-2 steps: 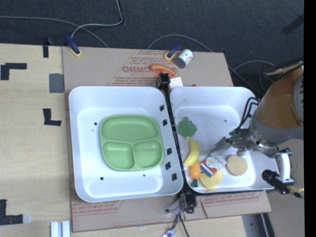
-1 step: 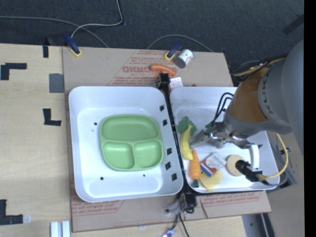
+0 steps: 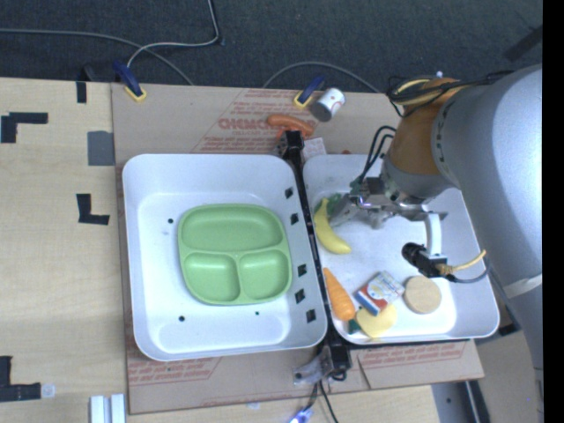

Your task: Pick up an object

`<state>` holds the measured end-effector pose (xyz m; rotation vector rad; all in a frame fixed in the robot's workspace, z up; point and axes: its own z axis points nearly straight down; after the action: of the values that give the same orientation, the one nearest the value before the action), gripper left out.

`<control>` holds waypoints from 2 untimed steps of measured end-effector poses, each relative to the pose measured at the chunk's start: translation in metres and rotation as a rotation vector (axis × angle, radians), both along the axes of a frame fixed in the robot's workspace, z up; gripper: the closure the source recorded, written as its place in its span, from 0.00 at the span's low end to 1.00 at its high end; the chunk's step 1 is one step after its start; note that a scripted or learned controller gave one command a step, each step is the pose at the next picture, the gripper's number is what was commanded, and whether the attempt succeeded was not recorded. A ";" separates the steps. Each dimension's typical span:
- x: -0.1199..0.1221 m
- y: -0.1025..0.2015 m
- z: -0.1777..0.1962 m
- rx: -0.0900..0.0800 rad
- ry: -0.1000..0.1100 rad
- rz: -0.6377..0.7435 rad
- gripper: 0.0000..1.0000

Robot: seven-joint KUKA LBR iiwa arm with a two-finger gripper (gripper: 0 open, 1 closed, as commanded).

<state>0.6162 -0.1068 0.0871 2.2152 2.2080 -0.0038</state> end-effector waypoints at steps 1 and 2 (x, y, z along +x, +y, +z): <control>-0.084 0.000 0.000 -0.001 0.000 -0.003 0.00; -0.026 0.003 0.000 -0.005 -0.001 -0.002 0.00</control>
<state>0.5905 -0.1038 0.0873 2.2152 2.2027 -0.0082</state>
